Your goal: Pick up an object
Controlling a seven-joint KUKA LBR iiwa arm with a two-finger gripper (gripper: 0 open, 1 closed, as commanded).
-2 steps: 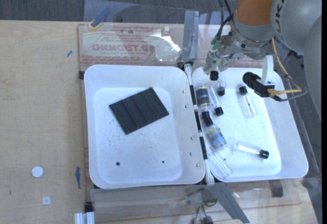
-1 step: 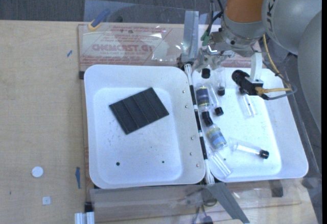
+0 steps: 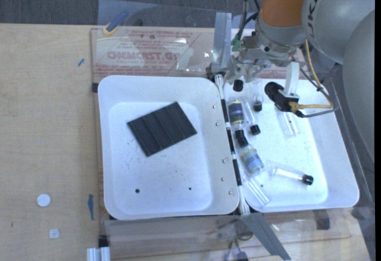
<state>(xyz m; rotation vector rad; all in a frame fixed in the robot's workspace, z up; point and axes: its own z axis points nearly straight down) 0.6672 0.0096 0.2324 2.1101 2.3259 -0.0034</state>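
My gripper [image 3: 241, 74] hangs over the far left corner of the right bin [image 3: 333, 152], near the wall shared with the left bin. Just below it lies a small vial with a dark label [image 3: 237, 112]. Further toward the front lie a black cap [image 3: 255, 129] and a second vial with a blue label [image 3: 253, 161]. A clear tube with a black tip [image 3: 292, 176] and another clear tube [image 3: 256, 190] rest near the front wall. In the left bin [image 3: 113, 152] a flat black ridged pad [image 3: 162, 128] lies at a slant.
A clear plastic sheet with red lettering [image 3: 143, 53] stands behind the bins, with a grey metal post [image 3: 222, 39] beside the gripper. A small white disc [image 3: 43, 199] lies on the wooden bench at the left. Black specks dot the left bin's floor.
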